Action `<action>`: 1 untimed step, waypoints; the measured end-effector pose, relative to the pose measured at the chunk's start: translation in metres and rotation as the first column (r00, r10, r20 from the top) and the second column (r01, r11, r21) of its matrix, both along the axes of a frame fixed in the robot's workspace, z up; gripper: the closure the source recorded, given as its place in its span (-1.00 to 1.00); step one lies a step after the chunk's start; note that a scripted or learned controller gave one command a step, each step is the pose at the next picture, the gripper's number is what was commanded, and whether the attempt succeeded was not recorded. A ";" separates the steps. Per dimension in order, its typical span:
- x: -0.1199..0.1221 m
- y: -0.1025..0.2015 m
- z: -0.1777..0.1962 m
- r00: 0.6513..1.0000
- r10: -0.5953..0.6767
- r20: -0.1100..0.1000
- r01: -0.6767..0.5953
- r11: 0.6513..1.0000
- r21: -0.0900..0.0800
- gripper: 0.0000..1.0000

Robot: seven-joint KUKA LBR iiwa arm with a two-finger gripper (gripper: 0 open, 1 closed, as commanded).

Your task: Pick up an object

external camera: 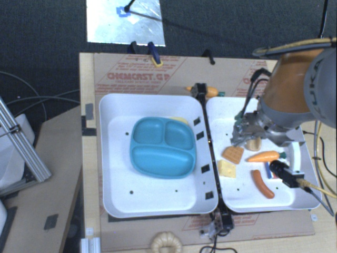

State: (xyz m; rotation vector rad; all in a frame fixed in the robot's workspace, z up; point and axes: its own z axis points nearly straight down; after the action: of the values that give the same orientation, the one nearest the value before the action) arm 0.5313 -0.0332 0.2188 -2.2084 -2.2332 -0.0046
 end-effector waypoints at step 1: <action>-0.012 0.044 0.002 1.000 -0.001 -0.001 0.001 1.000 0.000 1.00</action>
State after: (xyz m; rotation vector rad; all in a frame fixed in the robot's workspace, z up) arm 0.5194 0.0112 0.2209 -2.2097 -2.2313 -0.0031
